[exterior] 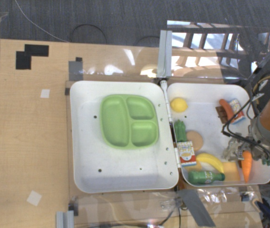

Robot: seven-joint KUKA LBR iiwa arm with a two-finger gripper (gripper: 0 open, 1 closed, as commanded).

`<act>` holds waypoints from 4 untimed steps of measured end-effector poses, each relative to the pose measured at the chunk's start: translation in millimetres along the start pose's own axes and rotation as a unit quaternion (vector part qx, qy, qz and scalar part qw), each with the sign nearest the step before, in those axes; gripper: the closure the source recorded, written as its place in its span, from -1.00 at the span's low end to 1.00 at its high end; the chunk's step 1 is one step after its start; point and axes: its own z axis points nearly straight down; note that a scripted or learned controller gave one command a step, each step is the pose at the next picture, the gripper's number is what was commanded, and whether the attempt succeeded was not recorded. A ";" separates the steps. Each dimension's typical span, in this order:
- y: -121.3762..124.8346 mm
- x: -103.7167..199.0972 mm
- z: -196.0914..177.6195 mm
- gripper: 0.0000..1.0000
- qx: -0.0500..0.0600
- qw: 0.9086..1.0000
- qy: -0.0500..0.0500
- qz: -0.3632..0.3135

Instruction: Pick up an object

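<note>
The gripper [243, 152] hung low over the right bin [206, 96], right by the carrot [246, 165], but I cannot tell its grip.

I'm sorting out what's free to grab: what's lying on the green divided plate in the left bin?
Nothing shows on the green divided plate; its three compartments look bare. It lies flat in the left bin, so whatever is beneath it is covered. The toy foods are in the right bin.

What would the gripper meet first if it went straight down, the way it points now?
Probably the carrot. The gripper hangs over the right bin, near its front right corner, and the carrot lies just beside it there. Depth is hard to judge from this slanted view, so it could reach the bin floor instead.
</note>
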 end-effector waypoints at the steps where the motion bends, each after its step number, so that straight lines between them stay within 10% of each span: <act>1: 1.6 -4.4 -12.7 1.00 0.001 1.000 -0.006 -0.004; 2: 13.4 -3.7 -163.0 1.00 0.000 1.000 -0.004 -0.011; 3: 2.3 10.9 -81.9 1.00 -0.003 0.972 0.003 -0.235; 4: 6.5 -18.5 -46.0 1.00 -0.004 0.876 0.001 -0.482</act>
